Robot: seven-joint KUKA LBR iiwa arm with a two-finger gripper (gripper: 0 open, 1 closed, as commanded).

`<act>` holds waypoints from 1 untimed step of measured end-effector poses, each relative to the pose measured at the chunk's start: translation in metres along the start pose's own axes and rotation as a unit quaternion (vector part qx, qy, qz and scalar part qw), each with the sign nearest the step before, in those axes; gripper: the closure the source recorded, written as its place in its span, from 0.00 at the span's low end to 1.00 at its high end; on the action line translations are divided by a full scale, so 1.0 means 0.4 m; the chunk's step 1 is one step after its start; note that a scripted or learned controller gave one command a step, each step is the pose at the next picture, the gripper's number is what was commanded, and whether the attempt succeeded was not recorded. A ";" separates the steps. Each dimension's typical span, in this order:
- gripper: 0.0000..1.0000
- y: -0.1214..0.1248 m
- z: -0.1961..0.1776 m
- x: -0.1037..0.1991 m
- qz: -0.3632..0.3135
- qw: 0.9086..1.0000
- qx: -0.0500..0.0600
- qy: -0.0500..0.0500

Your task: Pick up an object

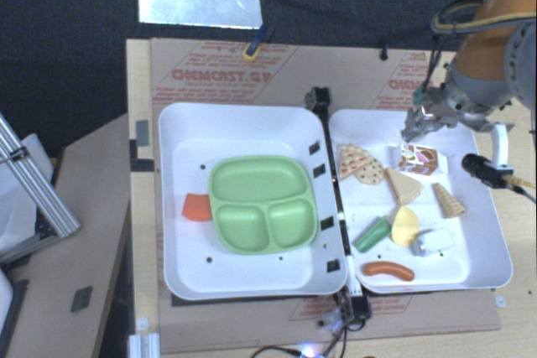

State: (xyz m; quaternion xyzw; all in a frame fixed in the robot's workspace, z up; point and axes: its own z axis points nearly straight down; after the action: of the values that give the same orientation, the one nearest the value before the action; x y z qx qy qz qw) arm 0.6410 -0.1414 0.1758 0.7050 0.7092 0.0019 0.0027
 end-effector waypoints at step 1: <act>1.00 0.005 -0.132 0.000 0.000 1.000 -0.001 0.000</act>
State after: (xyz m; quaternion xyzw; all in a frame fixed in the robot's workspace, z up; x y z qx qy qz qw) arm 0.6429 -0.1415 0.2286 0.7048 0.7094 0.0022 0.0033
